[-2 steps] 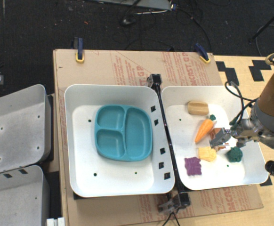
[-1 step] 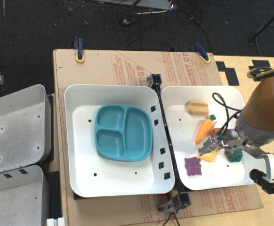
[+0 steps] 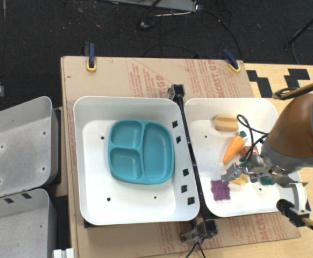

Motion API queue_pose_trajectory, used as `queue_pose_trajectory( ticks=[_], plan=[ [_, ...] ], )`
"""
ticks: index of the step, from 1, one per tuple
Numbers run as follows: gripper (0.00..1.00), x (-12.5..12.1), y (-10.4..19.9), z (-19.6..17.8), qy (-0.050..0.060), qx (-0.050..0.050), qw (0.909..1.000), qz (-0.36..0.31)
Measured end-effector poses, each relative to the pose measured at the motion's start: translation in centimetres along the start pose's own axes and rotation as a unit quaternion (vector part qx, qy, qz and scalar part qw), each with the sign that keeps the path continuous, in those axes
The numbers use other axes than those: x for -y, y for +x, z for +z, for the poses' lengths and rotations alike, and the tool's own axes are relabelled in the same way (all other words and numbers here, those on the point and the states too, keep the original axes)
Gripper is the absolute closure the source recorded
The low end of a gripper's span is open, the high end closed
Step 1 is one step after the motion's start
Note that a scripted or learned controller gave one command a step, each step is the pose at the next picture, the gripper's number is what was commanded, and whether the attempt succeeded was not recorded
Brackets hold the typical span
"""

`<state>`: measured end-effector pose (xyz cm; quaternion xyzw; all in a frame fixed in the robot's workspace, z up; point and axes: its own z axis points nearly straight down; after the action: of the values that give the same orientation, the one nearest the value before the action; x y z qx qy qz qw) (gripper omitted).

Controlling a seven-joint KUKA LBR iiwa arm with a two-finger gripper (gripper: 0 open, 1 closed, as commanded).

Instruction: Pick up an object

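Where the worktop (image 3: pixel 146 77) carries its two shallow white bins side by side, the left bin (image 3: pixel 86 144) holds a teal divided tray (image 3: pixel 141 151) lying flat near its middle, three compartments facing up. In the right bin (image 3: pixel 210 112), a tan, bread-like block (image 3: pixel 226 123) lies toward the far side. Nearer than it, an orange carrot-shaped piece (image 3: pixel 232 148) lies tilted, and a flat purple piece (image 3: pixel 220 190) rests near the bin's near edge. Just right of the purple piece sits a small yellow piece (image 3: pixel 239 180), partly hidden. The claw (image 3: pixel 242 171) hangs low over this cluster, just beside the carrot and the yellow piece; whether it is wide, narrow or gripping anything cannot be told. The arm (image 3: pixel 299 136) enters from the right.
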<state>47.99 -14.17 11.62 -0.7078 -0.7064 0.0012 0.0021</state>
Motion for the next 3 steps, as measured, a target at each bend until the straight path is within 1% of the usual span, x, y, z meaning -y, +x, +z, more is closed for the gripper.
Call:
queue_pose_trajectory(
  ticks=[1,2,3],
  plan=[
    [1.0,-0.1,0.0,-1.2,-0.002,0.0,1.0,0.0],
    [1.0,-0.9,-0.2,-5.7,-0.005,0.001,1.0,-0.002],
    [1.0,-0.9,-0.3,-10.0,-0.005,0.002,1.0,-0.002]
  ],
)
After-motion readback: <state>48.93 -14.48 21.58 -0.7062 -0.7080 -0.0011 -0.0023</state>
